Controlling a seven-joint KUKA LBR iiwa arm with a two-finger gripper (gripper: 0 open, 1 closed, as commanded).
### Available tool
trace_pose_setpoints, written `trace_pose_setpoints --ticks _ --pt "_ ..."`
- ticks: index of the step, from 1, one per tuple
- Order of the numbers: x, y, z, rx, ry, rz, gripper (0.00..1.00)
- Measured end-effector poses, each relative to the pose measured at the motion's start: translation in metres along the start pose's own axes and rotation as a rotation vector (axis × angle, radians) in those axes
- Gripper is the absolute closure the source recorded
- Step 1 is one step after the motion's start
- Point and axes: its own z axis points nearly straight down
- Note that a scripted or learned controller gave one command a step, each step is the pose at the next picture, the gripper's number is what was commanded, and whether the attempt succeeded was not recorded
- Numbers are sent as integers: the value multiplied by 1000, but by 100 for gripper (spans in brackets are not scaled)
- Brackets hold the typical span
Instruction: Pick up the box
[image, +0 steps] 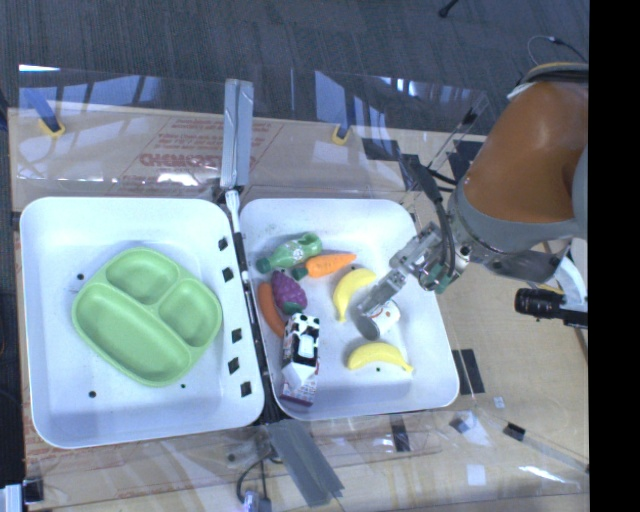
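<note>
- Here, the left bin (60, 400) holds a green divided plate (147, 315).
- The right bin (425, 345) holds the milk carton box (301, 355) lying at its near left, untouched.
- A banana (378, 356) lies to its right, a second banana (349, 290) farther back.
- The tool (378, 305) is low between the bananas; whether it is apart or together cannot be told.

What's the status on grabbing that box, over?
Gripper low in right bin, between two bananas. Box lying near bin's front edge, untouched. Banana sits between gripper and box.
</note>
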Motion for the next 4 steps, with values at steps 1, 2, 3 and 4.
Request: trace_pose_setpoints --ticks 1,2,3,4 --pt "-1 0 -11 -2 -5 -3 100" --pt "32 0 207 -1 0 132 100" --pt "44 9 110 3 5 290 100" --pt "44 9 110 3 5 291 0"
